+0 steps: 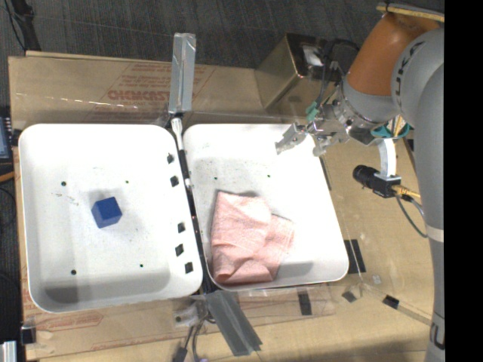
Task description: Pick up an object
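Two shallow white plastic bins sit side by side on the brown cardboard-covered surface (90, 81), smooth-walled with rounded corners, and both floors are speckled with small dark marks. In the left bin (45, 277) there's one small blue cube (107, 211), hard-edged and matte, sitting left of centre with bare floor all round it. Over in the right bin (324, 225) lies a pink cloth (247, 236), soft and crumpled, folded over itself into a rough square, lying in the near half and reaching close to the near wall. Between the bins runs a dark seam with a row of black clips (179, 202), and a grey metal bar (182, 74) stands at its far end.

The gripper (302, 136) hangs over the far right corner of the right bin, well apart from the cloth and far from the cube. Its metallic fingers (289, 140) point left, spread apart, nothing between them. Behind it the arm (389, 59) shows its glossy orange band and grey shell. A brown cardboard box (283, 74) sits just beyond the right bin's far wall, and a black cable fitting (373, 179) hangs to the right of the bin.
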`<state>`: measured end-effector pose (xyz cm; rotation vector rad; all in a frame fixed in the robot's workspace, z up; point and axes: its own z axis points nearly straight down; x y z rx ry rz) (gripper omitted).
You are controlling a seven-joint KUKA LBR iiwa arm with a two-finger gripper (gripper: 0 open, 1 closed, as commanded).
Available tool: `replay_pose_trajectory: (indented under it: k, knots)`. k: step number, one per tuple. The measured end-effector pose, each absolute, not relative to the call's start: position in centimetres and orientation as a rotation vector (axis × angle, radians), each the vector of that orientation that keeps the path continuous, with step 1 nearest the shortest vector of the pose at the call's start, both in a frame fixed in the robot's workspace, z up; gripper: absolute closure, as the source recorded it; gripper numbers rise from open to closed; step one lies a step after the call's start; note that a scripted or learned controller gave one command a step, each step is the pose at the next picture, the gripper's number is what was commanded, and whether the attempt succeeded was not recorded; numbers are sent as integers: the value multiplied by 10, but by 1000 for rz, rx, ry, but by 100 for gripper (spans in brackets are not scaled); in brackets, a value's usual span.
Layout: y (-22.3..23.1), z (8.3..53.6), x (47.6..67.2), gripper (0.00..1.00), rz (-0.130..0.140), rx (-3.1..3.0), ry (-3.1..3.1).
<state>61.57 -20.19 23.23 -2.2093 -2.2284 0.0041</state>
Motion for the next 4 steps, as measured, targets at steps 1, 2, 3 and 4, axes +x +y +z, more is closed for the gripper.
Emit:
replay_pose_trajectory:
  k: [1, 2, 3, 4]
  knots:
    - [-126, 161, 582, 0, 5, -2387, -2036]
    - [-98, 91, 572, 0, 4, -2281, -2157]
    - [-99, 101, 572, 100, 7, -2277, -2159]
    - [-100, 94, 605, 100, 1, -2174, -2265]
